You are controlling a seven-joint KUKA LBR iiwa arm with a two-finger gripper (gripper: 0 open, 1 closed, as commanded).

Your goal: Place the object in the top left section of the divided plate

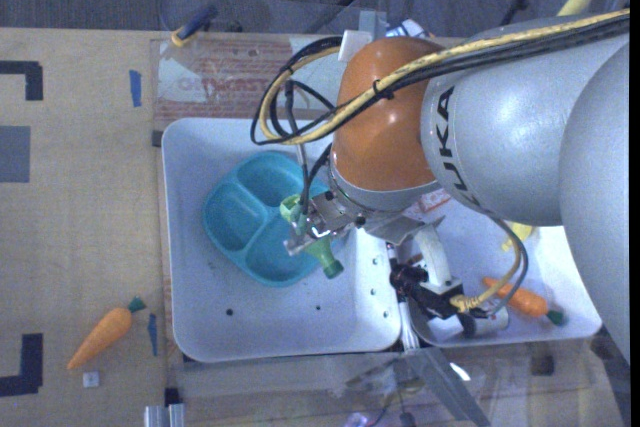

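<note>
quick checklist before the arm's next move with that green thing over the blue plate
1. Green object between the gripper fingers: cannot tell, wrist crowds it.
2. Divided plate lying flat in the left bin: ok.
3. Top left section free: ok.
4. Gripper over that section: not ok, it sits at the plate's right edge.
5. Carrot on the bench, out of the path: ok.

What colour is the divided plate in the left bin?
Teal blue: the divided plate shows this best in the camera view.
</note>
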